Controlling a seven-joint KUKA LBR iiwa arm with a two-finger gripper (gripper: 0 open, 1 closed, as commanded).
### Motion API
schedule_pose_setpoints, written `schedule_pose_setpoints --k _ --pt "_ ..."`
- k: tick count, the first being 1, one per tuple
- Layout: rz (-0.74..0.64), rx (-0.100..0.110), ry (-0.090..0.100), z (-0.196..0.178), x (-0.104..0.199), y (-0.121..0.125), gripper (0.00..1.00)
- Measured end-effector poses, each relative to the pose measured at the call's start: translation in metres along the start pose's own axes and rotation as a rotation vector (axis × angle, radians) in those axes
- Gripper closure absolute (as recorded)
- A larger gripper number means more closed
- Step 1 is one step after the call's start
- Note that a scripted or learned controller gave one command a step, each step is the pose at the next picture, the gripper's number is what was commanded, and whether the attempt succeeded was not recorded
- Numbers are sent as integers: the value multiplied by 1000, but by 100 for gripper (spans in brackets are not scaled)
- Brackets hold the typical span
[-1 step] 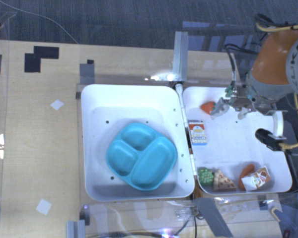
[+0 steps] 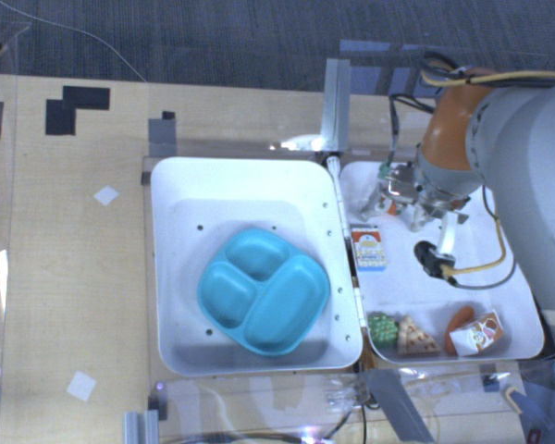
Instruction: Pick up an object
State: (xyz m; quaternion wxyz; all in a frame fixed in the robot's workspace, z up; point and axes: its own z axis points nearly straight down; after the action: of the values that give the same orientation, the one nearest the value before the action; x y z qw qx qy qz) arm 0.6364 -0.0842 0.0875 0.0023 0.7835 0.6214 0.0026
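Arm in from the right, grey with its orange band, hanging over the far end of the right bin (image 2: 518, 276). The fingers (image 2: 409, 203) sit low above the white floor there, but the wrist hardware crowds them and I cannot tell how far apart they stand; nothing shows between them that I can make out.

Closest thing to the fingers: a small card box (image 2: 368, 249), red and white on top with a blue strip, lying flat just toward the near side of them and a touch left, tight against the wall shared with the left bin (image 2: 166, 248). It lies apart from the fingers, untouched.

Farther toward the near end, well apart from the fingers, a cluster along the near wall: a green bumpy piece (image 2: 382, 327), a tan wedge (image 2: 413, 338) touching it, then an orange-red roll (image 2: 461, 319) and a white carton (image 2: 479, 334) pressed together.

A black plug on a yellow cable (image 2: 433, 259) hangs from the wrist, just to the near-right of the fingers.

Over in the left bin, a blue divided plate (image 2: 264, 289) lies alone, well away. Pale counter (image 2: 65, 294) all round.
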Motion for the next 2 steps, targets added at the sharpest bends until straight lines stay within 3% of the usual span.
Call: schedule_pose_setpoints --k 1,2 --pt "-211 0 -1 -67 -10 38 0" --pt "-178 0 -1 0 -4 36 0"
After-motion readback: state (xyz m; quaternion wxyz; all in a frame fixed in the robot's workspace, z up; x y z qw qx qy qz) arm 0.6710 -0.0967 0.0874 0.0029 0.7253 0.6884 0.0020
